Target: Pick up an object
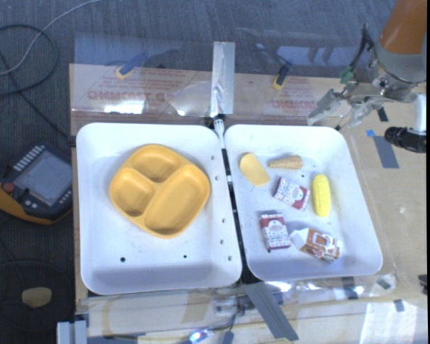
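A: What sits under the bins?

B: A pale wooden bench [408, 213], with a sheet of clear plastic behind the bins and strips of tape holding it. Beyond the bench lies grey-blue carpet [29, 77], crossed by black and white cables. A handheld control pendant [30, 186], orange-edged with a grey screen, lies on the carpet left of the bench.

A: And the bins themselves?

B: The left bin [100, 264] holds a yellow divided plate [159, 190], three compartments, lying flat near its middle. The right bin [358, 249] holds the small items: a yellow chip-like piece [254, 169] near the divider, a bread-coloured roll [285, 163] just beside it, a corn cob [321, 195] upright along the right side, a red-and-white packet [292, 193] touching or nearly touching the cob, a second red packet [274, 231] below, and an orange-and-white packet [319, 244] near the front right.

A: Where's the arm?

B: At the top right, beyond the back corner of the right bin. The gripper [344, 111] hangs over the bench edge, its fingers spread apart with nothing between them, well apart from every item.
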`<state>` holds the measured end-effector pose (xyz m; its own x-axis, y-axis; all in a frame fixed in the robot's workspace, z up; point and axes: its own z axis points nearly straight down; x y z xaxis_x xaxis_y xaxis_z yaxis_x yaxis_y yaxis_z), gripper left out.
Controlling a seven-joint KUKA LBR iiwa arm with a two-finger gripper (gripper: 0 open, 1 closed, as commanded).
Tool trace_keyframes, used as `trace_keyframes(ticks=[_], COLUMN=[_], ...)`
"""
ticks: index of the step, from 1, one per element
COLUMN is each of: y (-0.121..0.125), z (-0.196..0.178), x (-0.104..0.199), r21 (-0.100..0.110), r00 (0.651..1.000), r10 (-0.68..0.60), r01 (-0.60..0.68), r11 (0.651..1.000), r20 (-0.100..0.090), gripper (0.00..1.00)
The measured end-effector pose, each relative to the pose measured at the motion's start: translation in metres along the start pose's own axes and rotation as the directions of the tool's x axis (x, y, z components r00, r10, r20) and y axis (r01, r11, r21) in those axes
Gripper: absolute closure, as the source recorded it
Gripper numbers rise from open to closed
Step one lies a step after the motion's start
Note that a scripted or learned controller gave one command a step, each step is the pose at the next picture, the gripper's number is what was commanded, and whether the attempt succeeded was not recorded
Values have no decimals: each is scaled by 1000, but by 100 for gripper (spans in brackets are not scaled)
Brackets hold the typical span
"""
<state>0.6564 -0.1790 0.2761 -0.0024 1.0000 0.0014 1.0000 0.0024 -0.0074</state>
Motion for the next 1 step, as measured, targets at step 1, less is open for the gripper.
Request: trace_keyframes(ticks=[1], y=[-14], z=[172], x=[-28], r21=[-3], r00=[985], r10=[172], r01=[-172], r11=[985], r20=[-2], gripper=[0])
